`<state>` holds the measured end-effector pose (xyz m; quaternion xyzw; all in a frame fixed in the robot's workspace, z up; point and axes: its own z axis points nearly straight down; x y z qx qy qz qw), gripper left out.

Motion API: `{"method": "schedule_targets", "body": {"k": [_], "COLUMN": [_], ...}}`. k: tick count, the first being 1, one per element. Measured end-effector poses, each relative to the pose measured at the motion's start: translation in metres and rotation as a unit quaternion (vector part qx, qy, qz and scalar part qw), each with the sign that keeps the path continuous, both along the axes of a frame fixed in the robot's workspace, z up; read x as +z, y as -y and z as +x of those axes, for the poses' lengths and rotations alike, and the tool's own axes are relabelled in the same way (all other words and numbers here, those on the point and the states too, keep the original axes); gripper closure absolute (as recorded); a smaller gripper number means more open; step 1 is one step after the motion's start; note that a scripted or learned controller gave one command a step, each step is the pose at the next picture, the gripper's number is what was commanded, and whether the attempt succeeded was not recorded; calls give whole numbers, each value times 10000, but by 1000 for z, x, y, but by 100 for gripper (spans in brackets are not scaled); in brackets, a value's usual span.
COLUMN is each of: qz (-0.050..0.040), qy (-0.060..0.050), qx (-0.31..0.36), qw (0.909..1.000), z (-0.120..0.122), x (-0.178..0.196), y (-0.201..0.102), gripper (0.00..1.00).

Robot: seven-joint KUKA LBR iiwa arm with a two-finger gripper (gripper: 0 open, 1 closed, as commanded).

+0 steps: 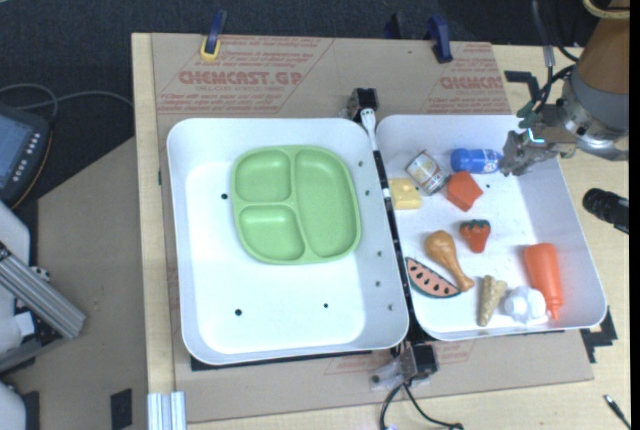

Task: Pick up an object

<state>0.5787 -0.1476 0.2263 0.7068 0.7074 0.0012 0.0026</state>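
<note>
red block (pixel 462 190) among crowded toys

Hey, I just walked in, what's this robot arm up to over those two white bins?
The gripper hovers over the far edge of the right bin, near a blue bottle, and has nothing in its grasp that I can see. Toy food lies loose in that bin: a red block, a strawberry, a drumstick and a carrot. The left bin holds a green divided plate.

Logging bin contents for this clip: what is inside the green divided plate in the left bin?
The green plate shows three bare compartments with nothing lying in them. It covers the left bin floor beneath, so anything under the plate cannot be seen.
</note>
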Motion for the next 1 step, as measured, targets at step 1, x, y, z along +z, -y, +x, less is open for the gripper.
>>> {"method": "schedule_targets", "body": {"k": [1], "qz": [9], "qy": [-7], "qx": [26], "qw": [10000], "z": [25], "x": [-10], "y": [-53], "gripper": [100]}}
